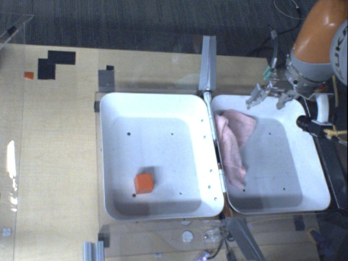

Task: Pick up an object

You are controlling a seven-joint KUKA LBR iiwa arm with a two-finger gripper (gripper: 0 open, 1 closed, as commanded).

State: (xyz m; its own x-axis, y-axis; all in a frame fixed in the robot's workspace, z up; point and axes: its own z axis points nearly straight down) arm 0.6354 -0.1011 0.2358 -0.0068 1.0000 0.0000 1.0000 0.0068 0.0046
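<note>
A small orange block (144, 183) lies in the left bin (119, 145), near its front left. A crumpled pink cloth (234, 140) rests against the left wall of the right bin (293, 162). My gripper (268, 99) hangs over the back rim of the right bin, up and to the right of the cloth. Its two fingers are spread open with nothing between them. The orange band of the arm (321, 26) rises behind it at the top right.
A grey metal bar (207, 64) stands upright behind the seam between the bins. Black markers (54, 63) and a tiny orange square (29, 75) sit on the bench at the far left. Cables and a black fitting (315, 125) crowd the right bin's right rim.
</note>
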